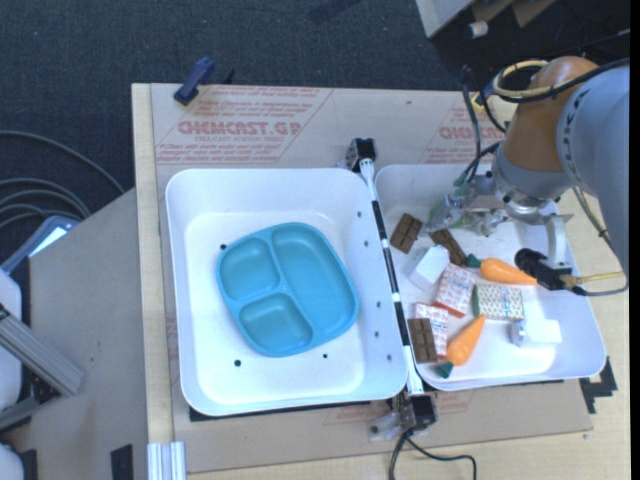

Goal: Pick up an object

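The right bin (585,353) holds several small items. A brown bar (405,232) lies at its far left, with a second brown bar (449,246) beside it. Further in are a white block (430,265), a red-and-white packet (453,290), a green patterned packet (498,303), two toy carrots (508,271) (464,340) and a chocolate bar (424,334). My gripper (463,211) hangs low over the bin's far part, just above the second brown bar, below the grey arm with its orange band (540,118). I see nothing held in it.
The left bin (190,268) carries a blue divided plate (288,288). A black clip rail (385,258) runs between the bins. A white piece (537,330) lies near the right bin's front right. Cables trail from the arm over that bin's right side.
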You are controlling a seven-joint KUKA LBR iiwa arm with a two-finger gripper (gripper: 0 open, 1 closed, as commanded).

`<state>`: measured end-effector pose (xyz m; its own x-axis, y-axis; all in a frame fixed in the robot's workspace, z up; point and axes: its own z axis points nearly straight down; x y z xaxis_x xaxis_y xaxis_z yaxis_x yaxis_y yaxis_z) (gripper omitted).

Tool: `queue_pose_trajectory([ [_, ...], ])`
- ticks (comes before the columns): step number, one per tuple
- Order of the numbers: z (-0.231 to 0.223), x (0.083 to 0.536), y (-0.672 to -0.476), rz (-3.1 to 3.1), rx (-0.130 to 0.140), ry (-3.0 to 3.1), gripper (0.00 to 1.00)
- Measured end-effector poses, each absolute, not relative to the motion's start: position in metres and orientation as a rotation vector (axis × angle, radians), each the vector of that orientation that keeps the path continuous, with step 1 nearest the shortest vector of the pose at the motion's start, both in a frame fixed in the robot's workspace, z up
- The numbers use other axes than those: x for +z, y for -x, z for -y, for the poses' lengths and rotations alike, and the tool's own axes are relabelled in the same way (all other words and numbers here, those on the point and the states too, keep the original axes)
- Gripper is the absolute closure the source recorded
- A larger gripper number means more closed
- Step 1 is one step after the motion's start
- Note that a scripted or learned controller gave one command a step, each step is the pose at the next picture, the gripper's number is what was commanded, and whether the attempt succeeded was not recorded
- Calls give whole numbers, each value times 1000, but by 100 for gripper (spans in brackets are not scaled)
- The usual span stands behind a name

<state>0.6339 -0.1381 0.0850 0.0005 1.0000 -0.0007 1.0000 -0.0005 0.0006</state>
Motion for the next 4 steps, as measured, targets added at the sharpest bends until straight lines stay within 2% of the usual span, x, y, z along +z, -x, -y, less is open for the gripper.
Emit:
queue_pose_trajectory([
  [1, 138, 95, -635, -2220, 2, -2219, 100],
  [2, 51, 185, -587, -2224, 1, -2220, 100],
  [3, 128, 89, -612, -2217, 2, -2218, 100],
  [4, 57, 185, -595, -2223, 2, -2220, 100],
])
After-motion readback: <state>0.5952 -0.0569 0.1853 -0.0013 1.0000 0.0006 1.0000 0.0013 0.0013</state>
